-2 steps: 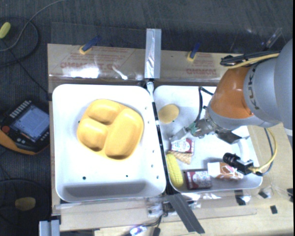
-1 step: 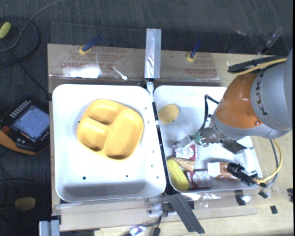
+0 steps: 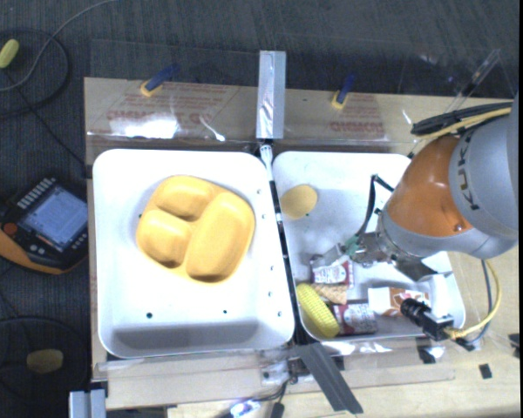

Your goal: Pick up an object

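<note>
While the arm [image 3: 458, 198] reaches in from the right, its grey body and orange band hang over the right bin [image 3: 331, 168], and the tool [image 3: 359, 249] sits low among the clutter near the bin's middle. Whether the tool is apart or together I cannot tell, since the wrist hides it from above, and nothing can be seen held by it.

Just left of the tool lies a small packet [image 3: 331, 273] with a red label, and below that a second packet [image 3: 359, 313] with dark and red print. A corn cob [image 3: 317, 310] rests at the bin's lower left corner, touching the wall. A round yellow disc [image 3: 299, 200] lies apart from the rest, near the upper left of the same bin. A white card [image 3: 382, 299] lies right of the packets.

The left bin [image 3: 122, 320] holds a large yellow bread-like lump [image 3: 195, 228] of three rounded lobes, near its middle.

Both bins stand on the table [image 3: 105, 103], with two blue and yellow clips [image 3: 157, 80] at its far edge. On the floor to the left rests an orange handset [image 3: 40, 225] with a screen
</note>
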`<state>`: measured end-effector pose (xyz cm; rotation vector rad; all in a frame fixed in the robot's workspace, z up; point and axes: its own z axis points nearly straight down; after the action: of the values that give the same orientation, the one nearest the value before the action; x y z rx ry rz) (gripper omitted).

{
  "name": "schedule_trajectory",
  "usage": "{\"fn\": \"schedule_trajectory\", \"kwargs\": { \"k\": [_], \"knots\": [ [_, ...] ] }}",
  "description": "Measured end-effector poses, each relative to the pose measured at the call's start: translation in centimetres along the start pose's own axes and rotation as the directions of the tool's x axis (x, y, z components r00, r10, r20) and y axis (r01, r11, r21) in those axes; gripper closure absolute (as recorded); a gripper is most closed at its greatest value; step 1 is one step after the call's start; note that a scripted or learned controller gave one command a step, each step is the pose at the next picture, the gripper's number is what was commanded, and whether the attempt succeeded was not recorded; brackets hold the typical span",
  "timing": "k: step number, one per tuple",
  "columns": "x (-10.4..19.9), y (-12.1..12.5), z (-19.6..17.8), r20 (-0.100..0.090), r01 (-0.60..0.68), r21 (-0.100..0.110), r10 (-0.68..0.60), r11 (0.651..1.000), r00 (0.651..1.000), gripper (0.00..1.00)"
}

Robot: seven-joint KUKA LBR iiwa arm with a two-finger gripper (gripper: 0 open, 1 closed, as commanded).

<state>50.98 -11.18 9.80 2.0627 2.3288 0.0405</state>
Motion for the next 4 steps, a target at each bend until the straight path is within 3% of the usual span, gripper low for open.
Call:
{"fn": "schedule_trajectory", "kwargs": {
  "k": [1,2,3,4],
  "knots": [
    [1.1,2.2,0.5,0.001,-0.137,0.025,0.137,0.99,0.991,0.0],
    [0.8,2.9,-1.2,0.004,-0.138,0.004,0.138,0.99,0.99,1.0],
    [1.0,2.6,-0.8,0.003,-0.137,0.014,0.137,0.99,0.991,0.0],
    [1.0,-1.4,0.1,0.001,-0.119,0.005,0.119,0.993,0.993,0.0]
  ]
}}
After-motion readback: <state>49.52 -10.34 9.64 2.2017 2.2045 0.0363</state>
